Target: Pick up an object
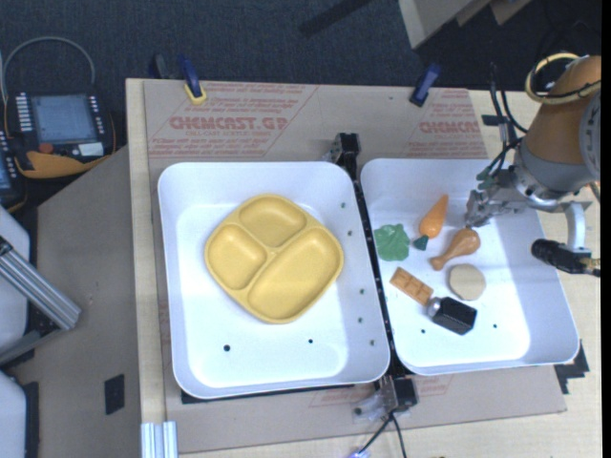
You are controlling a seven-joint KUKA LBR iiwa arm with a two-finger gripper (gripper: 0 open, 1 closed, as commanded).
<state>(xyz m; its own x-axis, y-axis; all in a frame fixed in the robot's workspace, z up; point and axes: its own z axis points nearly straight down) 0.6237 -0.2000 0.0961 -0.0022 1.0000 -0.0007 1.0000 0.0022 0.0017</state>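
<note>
Item, nearest the camera: black handle-like piece with a metallic end [451, 313], hard, blocky, lying flat in the right bin [544, 346], well below the gripper.

Item: pale round disc [466, 281], smooth, cookie-like, below the gripper, touching or nearly touching the black piece.

Item: tan rectangular wafer [411, 285], flat, scored, below and left of the gripper.

Item: drumstick-shaped toy [456, 248], brown, glossy, bulbous at one end and narrow at the other; just below the gripper, closest candidate for the pick.

Item: orange carrot-shaped toy [434, 217], tapered, smooth; just left of the gripper.

Item: green leafy toy [391, 241], lumpy, soft-looking, with a small dark green bit [419, 242] beside it; farther left.

Item: gripper [476, 210], low over the right bin; whether it is open or closed cannot be told, and nothing is seen held.

Item: yellow divided plate [275, 256], three compartments, hard plastic, in the left bin [191, 342], well left.

Handling note: drumstick and carrot lie close together; descend squarely over one, closing across its narrow part, since rounded glossy surfaces probably slip. Flat wafer looks hardest to lift.
</note>
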